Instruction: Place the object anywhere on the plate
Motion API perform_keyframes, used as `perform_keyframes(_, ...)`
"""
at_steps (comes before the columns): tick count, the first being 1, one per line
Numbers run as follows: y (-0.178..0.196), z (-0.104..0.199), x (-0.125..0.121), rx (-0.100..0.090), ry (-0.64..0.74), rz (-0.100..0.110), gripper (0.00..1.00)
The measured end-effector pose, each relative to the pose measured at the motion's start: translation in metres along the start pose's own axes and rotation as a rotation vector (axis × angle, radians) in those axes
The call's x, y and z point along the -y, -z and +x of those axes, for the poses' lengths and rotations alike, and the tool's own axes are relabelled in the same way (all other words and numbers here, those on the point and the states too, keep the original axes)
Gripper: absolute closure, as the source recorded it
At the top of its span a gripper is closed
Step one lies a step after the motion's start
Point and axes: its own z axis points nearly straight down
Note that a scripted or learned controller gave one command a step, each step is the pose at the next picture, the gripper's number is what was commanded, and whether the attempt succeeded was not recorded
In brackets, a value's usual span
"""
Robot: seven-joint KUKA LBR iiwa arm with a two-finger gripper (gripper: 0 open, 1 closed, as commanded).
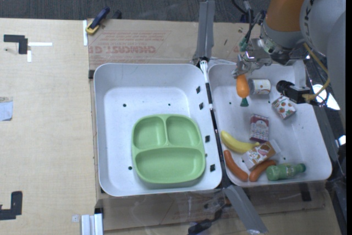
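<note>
The left shallow white bin (110, 135) holds a pale green plastic plate with three compartments (168, 148), lying flat a little toward the bin's 5 o'clock corner, nothing on it.

The right shallow white bin (313, 135) carries the loose items. At its 7 o'clock sits a yellow toy banana (236, 143), with two orange-red toy sausages (235, 165) below it, lying crossed beside each other. A small brown and white snack packet (260, 153) rests against the banana's right end, and a red and white carton (259, 128) lies just above it, near the bin's centre. At 5 o'clock a green plastic bottle (286, 171) lies on its side. Toward 1 o'clock sit a small white cylinder (260, 86) and a white box with red print (284, 107).

At the bin's 11 o'clock the gripper (242, 71) of the grey and orange arm (297, 3) hangs over the bin, closed on the top of an orange toy carrot with a green tip (242, 88), which hangs upright, green end down. The carrot is well apart from the plate.
</note>
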Motion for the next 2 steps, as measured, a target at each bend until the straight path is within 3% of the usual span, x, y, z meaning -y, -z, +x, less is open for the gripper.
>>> perform_keyframes(1,0.009,0.0,0.0,0.002,0.003,0.0,1.0)
perform_keyframes(2,0.0,0.061,0.064,-0.001,0.007,0.001,1.0)
